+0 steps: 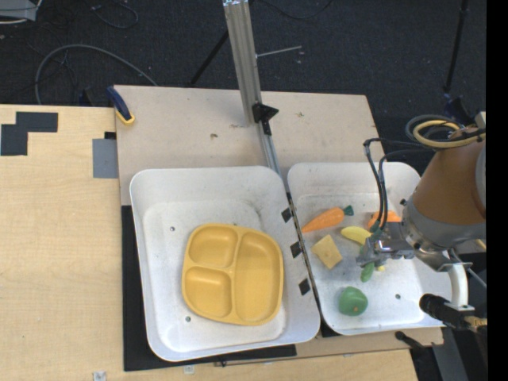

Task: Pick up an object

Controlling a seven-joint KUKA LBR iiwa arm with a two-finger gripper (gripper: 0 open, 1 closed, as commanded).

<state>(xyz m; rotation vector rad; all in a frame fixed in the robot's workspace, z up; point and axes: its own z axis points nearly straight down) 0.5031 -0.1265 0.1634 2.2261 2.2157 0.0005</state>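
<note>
A pale wooden bench (pixel 55 236) is carrying two white bins over dark flooring strewn with cables. A yellow divided plate (pixel 233 274) is sitting in the left bin (pixel 159 205). In the right bin (pixel 397 300), the gripper (pixel 373 254) is hovering beside the banana (pixel 355 234); carrot (pixel 325 220), cheese wedge (pixel 327 252) and green apple (pixel 352 301) are lying around it.

I see a pale beige worktop (pixel 317 117) carrying two shallow white plastic bins side by side, touching: left bin (pixel 159 205), right bin (pixel 397 312). A blue-and-yellow handled tool (pixel 121 106) lies at the worktop's far left corner.
</note>
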